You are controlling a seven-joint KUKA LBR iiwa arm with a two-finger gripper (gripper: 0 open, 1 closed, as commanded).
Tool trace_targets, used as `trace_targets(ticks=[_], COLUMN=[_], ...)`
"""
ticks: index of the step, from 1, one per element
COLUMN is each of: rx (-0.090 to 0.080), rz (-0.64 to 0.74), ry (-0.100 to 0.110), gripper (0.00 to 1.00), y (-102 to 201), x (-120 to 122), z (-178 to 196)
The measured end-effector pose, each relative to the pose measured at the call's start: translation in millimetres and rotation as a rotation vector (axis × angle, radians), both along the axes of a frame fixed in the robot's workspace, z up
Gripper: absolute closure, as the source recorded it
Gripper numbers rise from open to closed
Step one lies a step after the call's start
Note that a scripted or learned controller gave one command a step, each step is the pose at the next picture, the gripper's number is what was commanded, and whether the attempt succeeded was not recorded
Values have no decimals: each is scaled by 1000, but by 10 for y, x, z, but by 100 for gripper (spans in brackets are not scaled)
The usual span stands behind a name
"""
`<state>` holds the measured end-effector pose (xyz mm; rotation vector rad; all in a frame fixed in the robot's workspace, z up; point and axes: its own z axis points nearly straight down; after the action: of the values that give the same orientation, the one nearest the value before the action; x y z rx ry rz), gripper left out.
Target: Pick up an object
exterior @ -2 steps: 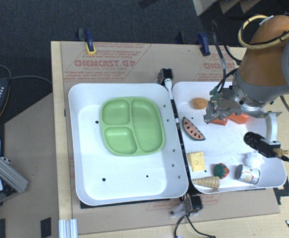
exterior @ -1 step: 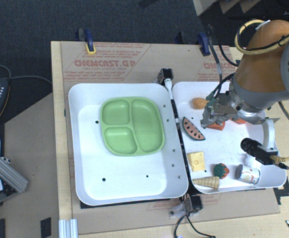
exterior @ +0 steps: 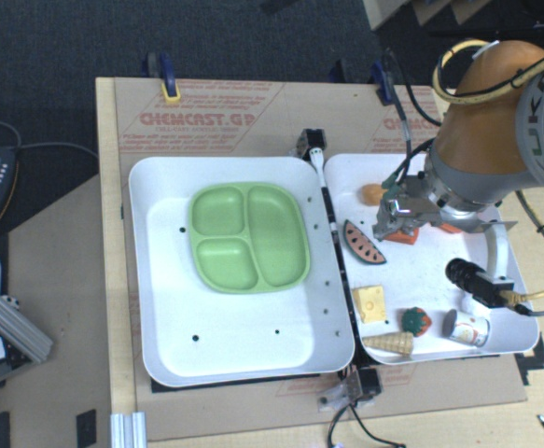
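The orange toy [exterior: 403, 235] lay in the right bin [exterior: 421, 278], right under the gripper [exterior: 395, 215], w/ the melon slice [exterior: 364, 243] just beside it to the left and a small tan piece [exterior: 372, 194] near, further back. Couldn't tell if the gripper was wide or narrow, nor whether it had anything. Risk as I judged it: toy sat low and half hidden, so a closing grab could slip off or nudge it into the melon slice

Pale green divided plate [exterior: 250, 237]; white bins [exterior: 160, 278]; red-and-green watermelon slice [exterior: 364, 243], dark seeds; yellow cheese [exterior: 370, 304]; orange arm band [exterior: 492, 82].
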<state>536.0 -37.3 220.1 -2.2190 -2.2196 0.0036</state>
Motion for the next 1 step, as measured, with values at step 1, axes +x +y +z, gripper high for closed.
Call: trace_targets(ticks=[1], rx=[-1], rz=[0], ry=[-6], gripper=[100], y=[-9], x=[-59], z=[147])
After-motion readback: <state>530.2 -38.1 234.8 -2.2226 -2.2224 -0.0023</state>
